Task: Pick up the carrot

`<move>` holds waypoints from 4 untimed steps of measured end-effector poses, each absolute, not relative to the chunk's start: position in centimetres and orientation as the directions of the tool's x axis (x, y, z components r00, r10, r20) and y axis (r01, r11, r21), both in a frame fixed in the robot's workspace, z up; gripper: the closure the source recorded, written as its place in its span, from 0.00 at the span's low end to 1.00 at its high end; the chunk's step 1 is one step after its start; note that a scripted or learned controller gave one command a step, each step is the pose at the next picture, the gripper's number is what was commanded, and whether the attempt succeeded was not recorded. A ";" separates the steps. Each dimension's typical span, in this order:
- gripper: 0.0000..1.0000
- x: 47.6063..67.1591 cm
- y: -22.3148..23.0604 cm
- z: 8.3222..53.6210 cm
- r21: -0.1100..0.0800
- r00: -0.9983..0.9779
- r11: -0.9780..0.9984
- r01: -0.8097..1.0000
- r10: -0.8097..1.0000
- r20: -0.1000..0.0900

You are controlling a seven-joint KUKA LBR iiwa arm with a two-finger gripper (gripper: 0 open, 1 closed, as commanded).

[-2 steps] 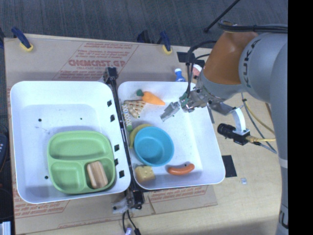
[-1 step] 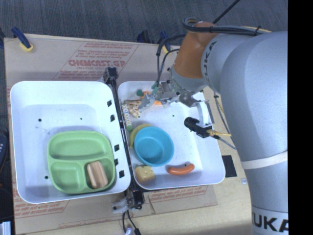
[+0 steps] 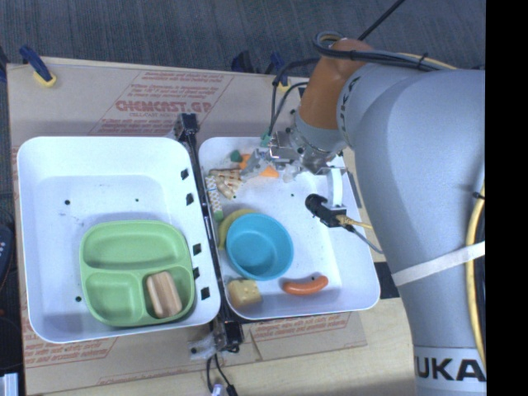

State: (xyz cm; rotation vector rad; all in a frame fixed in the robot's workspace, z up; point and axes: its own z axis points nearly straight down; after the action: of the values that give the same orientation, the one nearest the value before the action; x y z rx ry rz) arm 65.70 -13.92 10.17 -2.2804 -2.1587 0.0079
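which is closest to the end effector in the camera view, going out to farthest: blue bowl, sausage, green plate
From the end effector at the top of the right bin:
1. Blue bowl, middle of the right bin, just below it.
2. Sausage, near the right bin's bottom edge.
3. Green plate, in the left bin, across the divider and farthest.

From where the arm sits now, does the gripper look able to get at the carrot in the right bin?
Probably yes. The gripper is already down at the far end of the right bin, right beside the small orange carrot. Nothing lies over the carrot; the blue bowl sits nearer the camera.
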 end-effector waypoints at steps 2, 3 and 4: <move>1.00 66.0 -12.8 11.0 -0.006 0.185 -0.185 0.983 0.983 0.000; 1.00 63.5 -5.2 19.7 0.002 0.169 -0.169 0.986 0.986 0.004; 1.00 58.9 -8.5 26.2 -0.002 0.274 -0.274 0.962 0.962 -0.002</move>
State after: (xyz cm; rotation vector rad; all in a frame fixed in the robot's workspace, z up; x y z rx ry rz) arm 58.86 -8.53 26.19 -2.5068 -1.8932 0.0049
